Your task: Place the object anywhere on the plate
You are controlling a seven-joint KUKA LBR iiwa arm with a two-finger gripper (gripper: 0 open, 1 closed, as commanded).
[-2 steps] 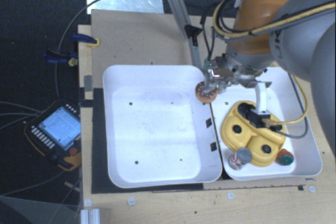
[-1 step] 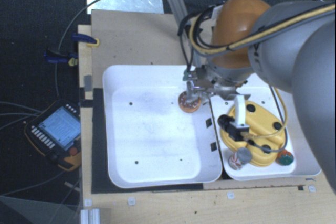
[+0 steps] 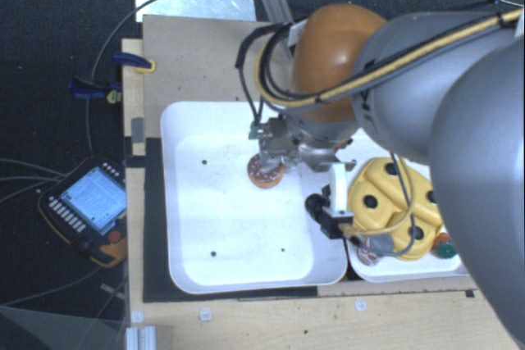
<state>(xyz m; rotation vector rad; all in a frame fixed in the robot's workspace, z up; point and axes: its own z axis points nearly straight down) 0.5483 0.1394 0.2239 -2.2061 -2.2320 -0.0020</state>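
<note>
While a small round brown object (image 3: 265, 171) lies in the left white bin (image 3: 197, 234), the gripper (image 3: 271, 150) sits directly over it, touching or nearly so; I cannot tell how the fingers stand. Beyond them, in the right bin (image 3: 394, 273), rests a yellow item with dark spots (image 3: 385, 205).

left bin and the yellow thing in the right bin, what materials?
Left bin: looks like smooth white plastic, going by its rounded moulded corners and even, slightly glossy surface. Yellow thing: probably hard glossy plastic, with shiny highlights and dark round spots; could be coated otherwise.
</note>
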